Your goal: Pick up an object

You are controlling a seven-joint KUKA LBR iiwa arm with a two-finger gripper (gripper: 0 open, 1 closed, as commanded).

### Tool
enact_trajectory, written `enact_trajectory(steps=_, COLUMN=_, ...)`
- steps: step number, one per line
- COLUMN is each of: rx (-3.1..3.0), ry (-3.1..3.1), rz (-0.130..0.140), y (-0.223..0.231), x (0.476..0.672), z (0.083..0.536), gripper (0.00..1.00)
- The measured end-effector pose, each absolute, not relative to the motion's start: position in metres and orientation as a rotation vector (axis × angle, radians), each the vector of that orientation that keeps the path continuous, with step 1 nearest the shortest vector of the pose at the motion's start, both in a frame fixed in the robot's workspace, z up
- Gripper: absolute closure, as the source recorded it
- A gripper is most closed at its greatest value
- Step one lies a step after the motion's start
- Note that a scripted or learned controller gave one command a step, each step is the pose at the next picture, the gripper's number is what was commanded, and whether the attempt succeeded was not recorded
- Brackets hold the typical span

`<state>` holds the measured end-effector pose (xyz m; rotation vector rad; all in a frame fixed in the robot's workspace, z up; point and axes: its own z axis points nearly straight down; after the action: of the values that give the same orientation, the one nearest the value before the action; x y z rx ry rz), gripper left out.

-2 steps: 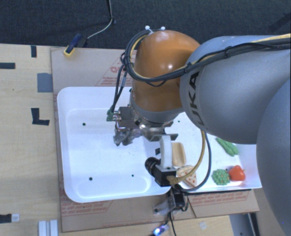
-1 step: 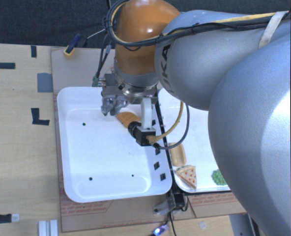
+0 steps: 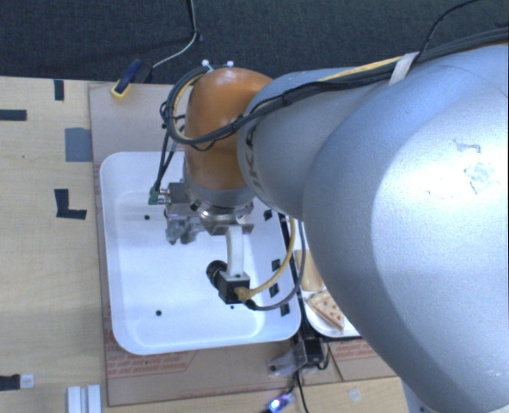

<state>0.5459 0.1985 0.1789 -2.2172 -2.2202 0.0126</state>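
My own grey arm (image 3: 409, 213) sits nearest the lens and takes up the right half of the view, hiding most of the right bin (image 3: 301, 269). Only a narrow strip of that bin's left side shows. Above my wrist the orange band (image 3: 216, 119) is looped with black cables (image 3: 175, 114), which run back along the arm.

The tan bench (image 3: 31, 274) spreads out to the left, with a dark cloth (image 3: 82, 15) behind it. A brown cardboard sheet (image 3: 134, 114) lies under the left bin (image 3: 125, 256). Faint reddish print runs along the sheet's near edge, too small for me to read.

My gripper (image 3: 210, 252) hangs low over the middle of the left bin, with a small black part and a yellow lead at its near side. Whether my grip is open or closed I cannot tell, and I see nothing held in it.

The one object I can make out is a tan and white piece (image 3: 321, 306). It lies in the visible strip of the right bin, near its front corner, half covered by my arm.

Black tape marks (image 3: 1, 123) and a grey patch (image 3: 78, 143) dot the bench, and a yellow and blue clip (image 3: 127, 77) lies at the far edge
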Motion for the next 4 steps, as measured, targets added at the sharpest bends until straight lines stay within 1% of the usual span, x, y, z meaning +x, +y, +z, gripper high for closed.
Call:
enact_trajectory(steps=1, rx=-2.219, ry=-2.219, rz=0.006, y=0.165, x=0.480, z=0.240, gripper=1.00)
enact_trajectory(steps=2, rx=-2.219, ry=-2.221, rz=0.005, y=0.167, x=0.483, z=0.237, gripper=0.00)
enact_trajectory(steps=3, rx=-2.219, ry=-2.229, rz=-0.013, y=0.179, x=0.484, z=0.369, gripper=0.00)
enact_trajectory(steps=4, rx=-2.215, ry=-2.227, rz=0.000, y=0.236, x=0.483, z=0.368, gripper=0.00)
